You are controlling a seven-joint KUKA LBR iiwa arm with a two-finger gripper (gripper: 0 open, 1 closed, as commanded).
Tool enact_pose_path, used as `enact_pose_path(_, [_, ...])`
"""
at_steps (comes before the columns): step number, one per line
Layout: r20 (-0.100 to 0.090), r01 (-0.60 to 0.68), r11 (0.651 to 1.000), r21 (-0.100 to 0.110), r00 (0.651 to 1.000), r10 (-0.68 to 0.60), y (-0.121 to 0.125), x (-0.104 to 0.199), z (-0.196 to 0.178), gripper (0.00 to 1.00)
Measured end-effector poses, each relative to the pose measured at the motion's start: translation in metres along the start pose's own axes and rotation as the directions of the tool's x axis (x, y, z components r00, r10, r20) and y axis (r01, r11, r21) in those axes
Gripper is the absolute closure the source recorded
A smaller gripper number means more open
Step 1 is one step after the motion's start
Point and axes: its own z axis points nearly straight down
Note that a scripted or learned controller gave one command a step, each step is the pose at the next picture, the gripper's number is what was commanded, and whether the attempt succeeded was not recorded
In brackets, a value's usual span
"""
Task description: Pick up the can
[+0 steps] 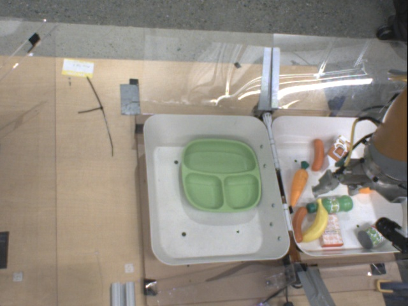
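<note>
Hovering over right bin [299, 127], metal gripper [326, 182] beside glossy green bottle [330, 204]; jaw state unclear; squat grey can [370, 236] near-right.

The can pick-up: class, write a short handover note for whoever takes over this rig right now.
Claw: over the right shallow white bin, between the orange toy carrot and the green plastic bottle.
Small grey-green metal can: lying near that bin's front right corner, apart from the claw.
Done: nothing lifted.
Left: move to the can, grasp it, lift it.
</note>
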Motion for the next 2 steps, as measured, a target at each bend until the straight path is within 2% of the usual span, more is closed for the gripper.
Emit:
enact_pose_path(1, [0.0,-0.027,1.0,0.0,1.0,0.027,0.087,-0.068,0.048,0.0])
enact_pose_path(2, [0.002,-0.241,0.971,-0.002,0.971,0.241,0.135,-0.108,0.072,0.0])
